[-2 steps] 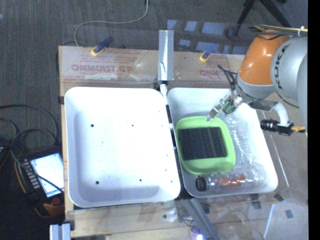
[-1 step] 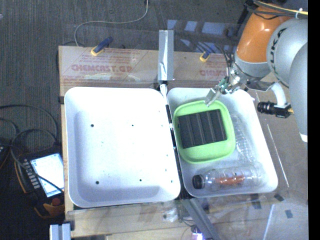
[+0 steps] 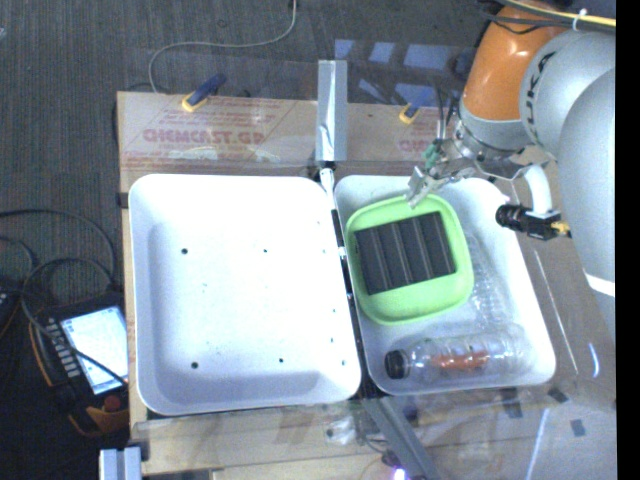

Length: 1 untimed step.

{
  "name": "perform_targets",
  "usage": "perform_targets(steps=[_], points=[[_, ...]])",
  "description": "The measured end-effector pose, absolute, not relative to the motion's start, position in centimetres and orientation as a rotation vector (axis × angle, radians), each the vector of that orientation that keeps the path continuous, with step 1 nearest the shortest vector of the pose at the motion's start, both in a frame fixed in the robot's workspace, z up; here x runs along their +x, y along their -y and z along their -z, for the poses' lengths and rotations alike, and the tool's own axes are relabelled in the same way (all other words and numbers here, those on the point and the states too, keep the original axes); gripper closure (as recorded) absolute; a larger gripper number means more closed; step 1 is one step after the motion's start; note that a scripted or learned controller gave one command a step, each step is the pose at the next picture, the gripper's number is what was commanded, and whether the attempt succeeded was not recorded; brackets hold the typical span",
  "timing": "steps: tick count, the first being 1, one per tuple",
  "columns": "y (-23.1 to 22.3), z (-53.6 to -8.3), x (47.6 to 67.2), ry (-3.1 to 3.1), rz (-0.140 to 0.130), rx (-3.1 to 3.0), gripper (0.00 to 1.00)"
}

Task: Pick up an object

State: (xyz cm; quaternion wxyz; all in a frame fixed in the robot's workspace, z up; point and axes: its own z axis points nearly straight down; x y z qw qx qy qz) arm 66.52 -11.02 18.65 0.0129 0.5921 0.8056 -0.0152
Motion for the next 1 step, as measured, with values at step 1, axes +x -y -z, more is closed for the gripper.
perform_targets(steps=[1], points=[[12.88,-22.18,66.36,-2.345,0.024,2.070,1.00]])
